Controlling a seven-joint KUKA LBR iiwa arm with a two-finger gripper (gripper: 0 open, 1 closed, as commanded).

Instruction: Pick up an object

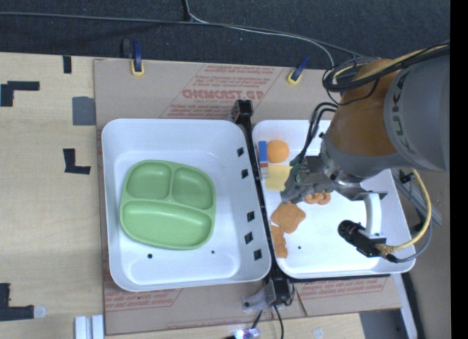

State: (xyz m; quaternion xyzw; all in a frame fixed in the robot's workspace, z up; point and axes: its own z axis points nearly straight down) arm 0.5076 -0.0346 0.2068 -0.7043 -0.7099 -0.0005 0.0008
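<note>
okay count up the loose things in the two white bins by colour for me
Green: 1, the divided plate in the left bin.
Orange or tan: 4, the ball, the small piece by the gripper, the flat piece, the strip.
Yellow: 1, the block.
Blue: 1, the stick.
Total: 7, six of them in the right bin.

The arm is seen entering from the right of the camera view, grey casing at the edge and the orange band just above the wrist. The wrist is pitched downward and toward the left, with dark cabling looped over the top of the orange section and a yellow hose curled under the lower right. The pincer is pointed down-left at the end of the wrist; finger state cannot be made out.
</note>
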